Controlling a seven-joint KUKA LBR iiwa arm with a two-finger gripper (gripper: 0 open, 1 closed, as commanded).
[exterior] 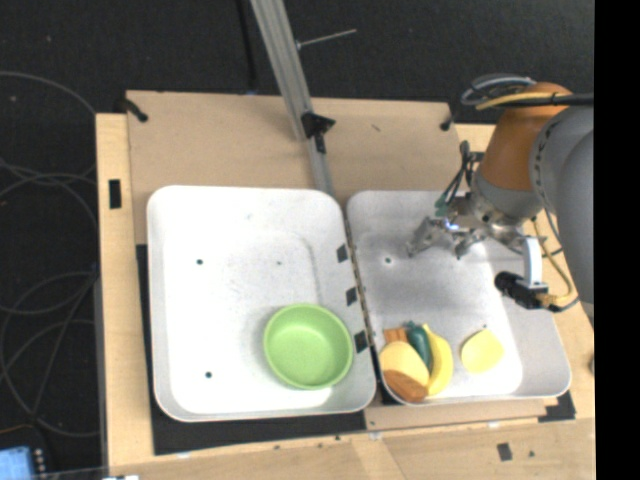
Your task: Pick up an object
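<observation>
Nearest, a yellow lemon-like piece (482, 351) lies in the right bin (540, 378), well nearer than the tool (446, 236), whose fingers seem spread apart, holding nothing.

Objects in two white bins, seen from above.
A green bowl (308, 345) sits upright near the left bin's front right corner. In the right bin's front, a cluster of orange, yellow and green pieces (415, 361) lies near a yellow piece (482, 351).

Robot lab, bench (250, 148) with white bins (230, 238), loose cables (40, 183)
</observation>
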